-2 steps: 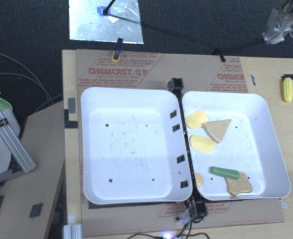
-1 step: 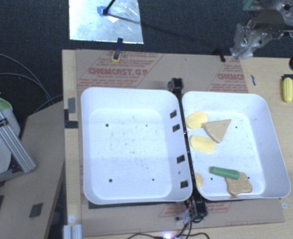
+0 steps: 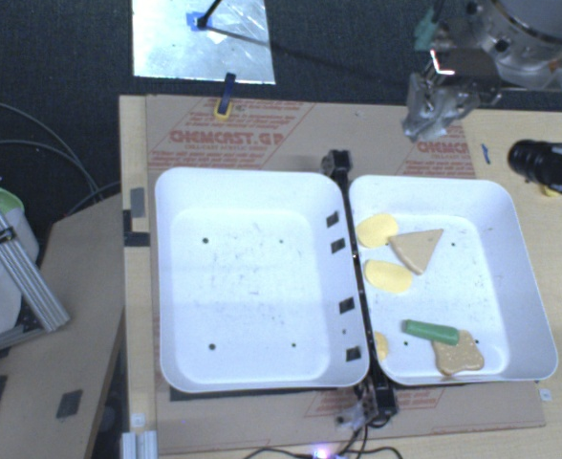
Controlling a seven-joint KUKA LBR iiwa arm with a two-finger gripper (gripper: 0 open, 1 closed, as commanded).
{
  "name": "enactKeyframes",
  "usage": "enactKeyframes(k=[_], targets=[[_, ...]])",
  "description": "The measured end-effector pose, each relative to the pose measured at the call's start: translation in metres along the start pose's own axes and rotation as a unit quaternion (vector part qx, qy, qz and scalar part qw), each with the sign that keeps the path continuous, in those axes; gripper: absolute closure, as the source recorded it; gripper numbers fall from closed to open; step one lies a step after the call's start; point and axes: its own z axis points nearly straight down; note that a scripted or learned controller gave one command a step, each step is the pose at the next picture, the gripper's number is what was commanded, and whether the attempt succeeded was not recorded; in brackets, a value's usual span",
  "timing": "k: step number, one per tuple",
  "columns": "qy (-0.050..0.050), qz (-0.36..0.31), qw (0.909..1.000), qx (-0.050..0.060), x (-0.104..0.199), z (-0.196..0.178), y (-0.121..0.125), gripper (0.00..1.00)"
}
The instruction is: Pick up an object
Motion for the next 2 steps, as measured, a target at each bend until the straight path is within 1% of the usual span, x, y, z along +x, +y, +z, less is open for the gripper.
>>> enactKeyframes(k=[1, 2], targets=[[0.0, 0.001, 1.0, 0.0, 0.055, 0.0, -0.044, 1.0], [-0.001, 0.002, 1.0, 0.003, 0.1, 0.126, -0.043, 1.0]])
